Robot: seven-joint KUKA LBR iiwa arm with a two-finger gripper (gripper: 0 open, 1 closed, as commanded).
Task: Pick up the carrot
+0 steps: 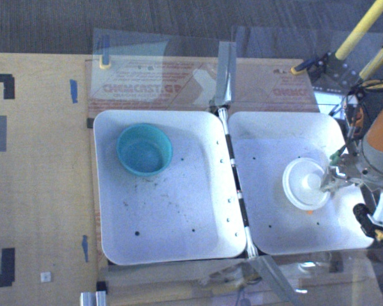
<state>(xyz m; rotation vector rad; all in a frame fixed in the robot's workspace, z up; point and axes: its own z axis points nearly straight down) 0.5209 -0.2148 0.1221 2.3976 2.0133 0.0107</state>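
Round teal bowl [144,148]; end effector [329,178] over round white dish [304,183].

Two white bins [179,247], one teal bowl [144,148] at upper left, one white bowl [304,183] at right.

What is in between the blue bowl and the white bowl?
In the camera view, the bare floor of the left bin comes first, then the divider where the two bins meet, then bare floor of the right bin. The blue bowl and white bowl sit in separate bins.
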